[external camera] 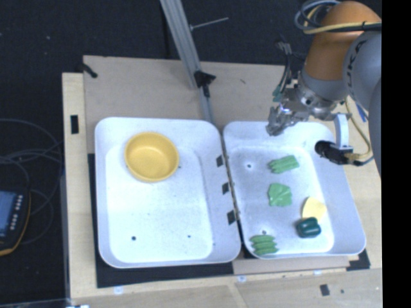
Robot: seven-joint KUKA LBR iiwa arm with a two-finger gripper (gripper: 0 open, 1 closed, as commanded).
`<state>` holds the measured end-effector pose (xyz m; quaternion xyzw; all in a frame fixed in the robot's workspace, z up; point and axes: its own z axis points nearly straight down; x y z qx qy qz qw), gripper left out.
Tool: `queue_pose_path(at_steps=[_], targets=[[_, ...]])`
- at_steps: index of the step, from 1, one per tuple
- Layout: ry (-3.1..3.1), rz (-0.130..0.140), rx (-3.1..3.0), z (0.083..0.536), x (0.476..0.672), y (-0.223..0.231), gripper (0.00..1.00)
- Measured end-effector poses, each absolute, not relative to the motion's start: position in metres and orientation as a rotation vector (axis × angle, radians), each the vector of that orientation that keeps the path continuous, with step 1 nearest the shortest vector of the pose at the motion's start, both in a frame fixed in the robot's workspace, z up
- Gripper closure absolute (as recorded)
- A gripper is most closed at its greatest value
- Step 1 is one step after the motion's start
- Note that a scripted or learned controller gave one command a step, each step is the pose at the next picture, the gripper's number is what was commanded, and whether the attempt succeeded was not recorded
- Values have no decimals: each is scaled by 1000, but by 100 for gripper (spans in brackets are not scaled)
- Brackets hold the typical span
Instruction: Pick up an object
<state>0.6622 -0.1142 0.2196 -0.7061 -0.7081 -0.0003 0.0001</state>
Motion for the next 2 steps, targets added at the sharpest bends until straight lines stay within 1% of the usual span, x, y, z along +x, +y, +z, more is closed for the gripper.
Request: queue_pose_path(at_steps=[1, 2], targets=[[-2226, -3, -2218, 223, 646, -61, 100], [-2225, -2, -2217, 217, 640, -7, 100]])
